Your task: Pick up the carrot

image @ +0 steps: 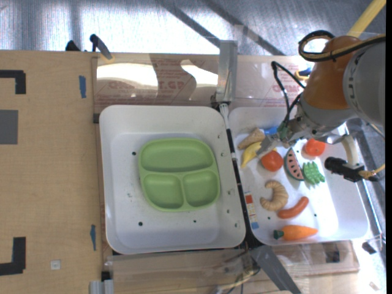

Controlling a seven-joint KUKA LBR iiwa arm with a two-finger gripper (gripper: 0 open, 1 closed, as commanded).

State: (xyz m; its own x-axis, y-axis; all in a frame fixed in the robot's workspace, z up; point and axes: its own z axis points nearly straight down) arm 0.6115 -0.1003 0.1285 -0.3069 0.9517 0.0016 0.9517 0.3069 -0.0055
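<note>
I see the carrot lying on its side near the front edge of the right bin, its green end pointing left. Just above it sit a red sausage and a croissant. My gripper hangs over the far part of that bin, well apart from the carrot, near the banana and tomato; I cannot tell how its fingers stand. The left bin holds a green divided plate.

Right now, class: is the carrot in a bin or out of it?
In. The carrot lies flat on the right bin's floor, near its front edge.
</note>
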